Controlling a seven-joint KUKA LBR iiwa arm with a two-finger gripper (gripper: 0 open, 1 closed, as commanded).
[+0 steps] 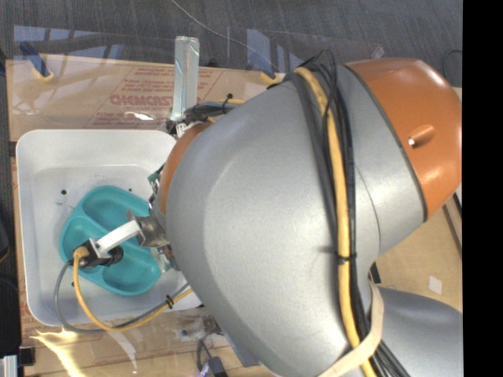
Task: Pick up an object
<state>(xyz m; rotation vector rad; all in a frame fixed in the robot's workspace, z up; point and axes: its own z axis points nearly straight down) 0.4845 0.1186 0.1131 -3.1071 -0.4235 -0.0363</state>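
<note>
Arm (299, 226): nearest the camera, a broad grey housing takes up most of the view, reaching in from the right with its orange band (416, 148) at the upper right.
Wrist end: it points down and to the view's left, ending over the right side of the left bin.
Jaws: the arm's bulk covers them, so whether they are spread or pressed together cannot be told, and nothing can be seen held.
Left bin (31, 210): shallow and white, standing on the brown bench (118, 93).
Teal plastic dish (106, 210): lobed and shallow, it lies on the bin floor in the near half, with its right edge under the wrist end.
Key relation: the dish spreads to the view's left of the wrist end, just beside it. Its longer run seems to slant from far left to near right.
Judgement: the dish looks like the likeliest target, probably best taken by its raised rim.
</note>
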